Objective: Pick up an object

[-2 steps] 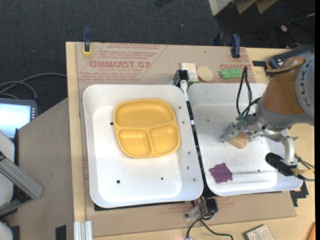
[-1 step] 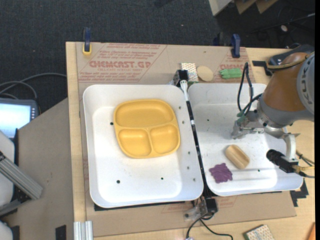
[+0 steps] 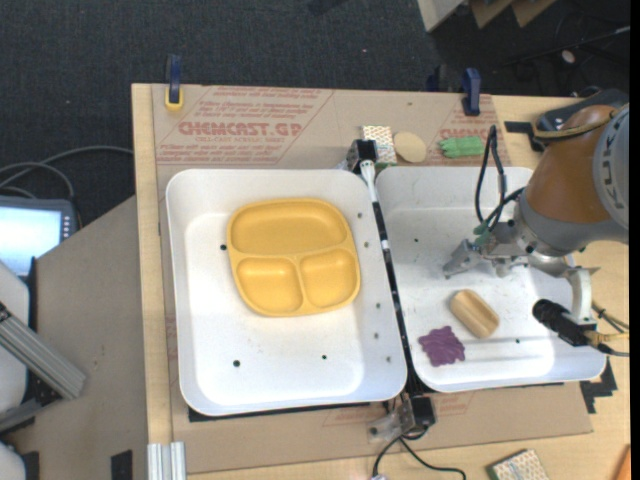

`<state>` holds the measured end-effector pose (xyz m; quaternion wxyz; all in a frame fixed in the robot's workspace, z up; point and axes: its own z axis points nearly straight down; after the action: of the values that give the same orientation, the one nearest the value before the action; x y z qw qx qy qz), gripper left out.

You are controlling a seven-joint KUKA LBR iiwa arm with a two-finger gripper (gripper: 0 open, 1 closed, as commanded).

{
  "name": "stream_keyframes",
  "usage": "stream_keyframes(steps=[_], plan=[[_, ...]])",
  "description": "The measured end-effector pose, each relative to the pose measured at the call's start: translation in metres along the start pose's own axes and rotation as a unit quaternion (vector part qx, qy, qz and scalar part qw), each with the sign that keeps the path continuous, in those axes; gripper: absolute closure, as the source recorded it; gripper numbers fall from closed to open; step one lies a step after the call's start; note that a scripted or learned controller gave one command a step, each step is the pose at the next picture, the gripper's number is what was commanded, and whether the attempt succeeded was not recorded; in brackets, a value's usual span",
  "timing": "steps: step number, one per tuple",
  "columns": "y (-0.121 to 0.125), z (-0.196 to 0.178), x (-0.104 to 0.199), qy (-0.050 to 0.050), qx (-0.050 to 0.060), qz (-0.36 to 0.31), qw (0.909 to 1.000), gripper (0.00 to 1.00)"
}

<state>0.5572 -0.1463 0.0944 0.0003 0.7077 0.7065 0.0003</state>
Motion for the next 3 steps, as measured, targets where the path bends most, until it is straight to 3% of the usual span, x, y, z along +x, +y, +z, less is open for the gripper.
stream_keyframes(steps=[1, 2, 3], plan=[[0.03, 0.01, 0.054, -0.001, -0.001, -0.003, 1.0, 0.0], [0.113, 0.009, 0.042, -0.001, -0.004, -0.003, 1.0, 0.0], [0.046, 0.01, 0.016, 0.0, 0.004, 0.001, 1.0, 0.0]])
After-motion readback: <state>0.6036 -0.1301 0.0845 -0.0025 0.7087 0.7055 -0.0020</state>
